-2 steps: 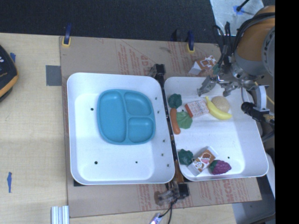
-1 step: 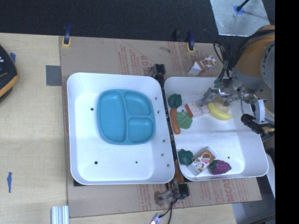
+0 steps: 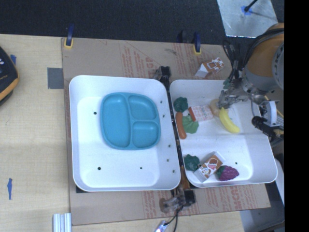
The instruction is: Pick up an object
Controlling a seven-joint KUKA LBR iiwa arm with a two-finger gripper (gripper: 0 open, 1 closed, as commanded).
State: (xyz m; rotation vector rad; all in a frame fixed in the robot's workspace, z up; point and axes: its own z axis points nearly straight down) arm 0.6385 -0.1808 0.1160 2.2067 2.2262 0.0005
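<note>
Hovering over the right white plastic bin [image 3: 263,151], the grey two-finger gripper [image 3: 226,102] sits low, just above the upper end of the yellow plastic banana [image 3: 229,121].

Finger state cannot be determined from this view. The banana lies beside the gripper tip, near the bin's upper middle, with a small printed carton [image 3: 201,113] just to its left and bare floor to its right and below. The left white bin [image 3: 79,129] holds a blue divided plastic tray [image 3: 130,120].
</note>
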